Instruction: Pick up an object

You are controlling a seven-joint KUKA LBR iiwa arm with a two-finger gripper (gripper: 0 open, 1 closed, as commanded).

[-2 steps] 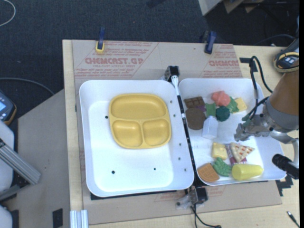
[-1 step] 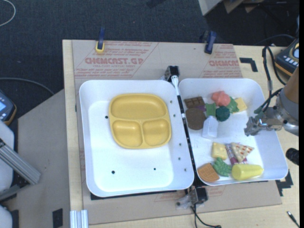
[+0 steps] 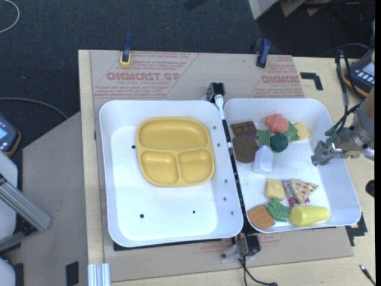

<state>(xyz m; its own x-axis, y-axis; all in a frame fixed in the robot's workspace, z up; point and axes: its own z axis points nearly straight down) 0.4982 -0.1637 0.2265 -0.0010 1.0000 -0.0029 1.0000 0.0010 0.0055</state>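
The right bin (image 3: 342,186) serves as the landmark here. Along its near edge lies a yellow cylinder-shaped toy (image 3: 309,215), tilted slightly, with a round waffle-patterned cookie (image 3: 261,217) at the near left corner of the same bin and a small green toy (image 3: 277,210) between the two, touching the cookie's side. Just beyond these sit a yellow cheese-like block (image 3: 274,189) and a pizza slice (image 3: 303,189), side by side, with a striped wrapper-like piece (image 3: 290,193) between them.

Farther into the right bin, near its left wall, a pale translucent cup-like piece (image 3: 262,159) stands just beside a brown oval cookie (image 3: 244,148). Beyond that lies a dark chocolate bar (image 3: 243,127), and to its right a cluster: a dark green ball (image 3: 278,142), a green leafy piece (image 3: 291,132), an orange-pink lump (image 3: 277,123) and a small yellow block (image 3: 302,130), all close together.

The gripper (image 3: 324,154) hangs over the right side of the right bin, well apart from every toy, above bare white floor. Whether its fingers are spread or closed cannot be told from this angle; nothing is seen between them.

To the left of the right bin, touching it along the shared wall, sits the left bin (image 3: 116,177), holding a yellow divided plate (image 3: 175,151) in its far half. Beyond both bins, two clamps (image 3: 125,51) grip the far edge of the board (image 3: 196,73).
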